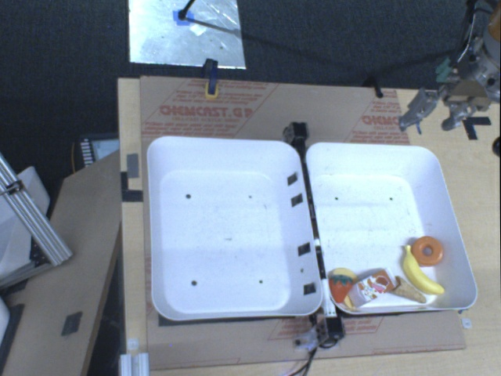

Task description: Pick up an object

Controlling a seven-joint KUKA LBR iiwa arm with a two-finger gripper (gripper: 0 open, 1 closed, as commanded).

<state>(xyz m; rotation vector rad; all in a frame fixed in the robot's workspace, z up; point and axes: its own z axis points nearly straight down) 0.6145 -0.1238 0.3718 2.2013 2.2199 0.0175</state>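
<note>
My gripper (pixel 435 114) hangs at the far right of the scene, above the cardboard-covered bench (pixel 235 100) just beyond the far edge of the right bin (pixel 376 171). Its two fingers (pixel 415 112) are spread apart with nothing between them, so I am holding nothing. My wrist and arm run off toward the upper right. Below and nearer to the viewer, the right bin holds all the objects, crowded into its near right corner: a yellow banana (pixel 419 272) curved along the right wall, an orange ring like a doughnut (pixel 427 249) touching the banana's far end, a small red and white packet (pixel 371 287), a tan wedge-shaped piece (pixel 409 291) just beside it, and a red and yellow rounded item (pixel 341 282) against the divider side. The left bin (pixel 227 225) sits beside it, with black clips along the seam between the two. Farther away lies a shiny metal sheet (pixel 186 20) on dark carpet. I judge the pick has not started; the objects are well apart from my gripper. The risk lies in the clutter: the pieces touch each other and hug the bin walls, so a finger could land on the rim, wedge between two items, or push one aside and close on air.
</note>
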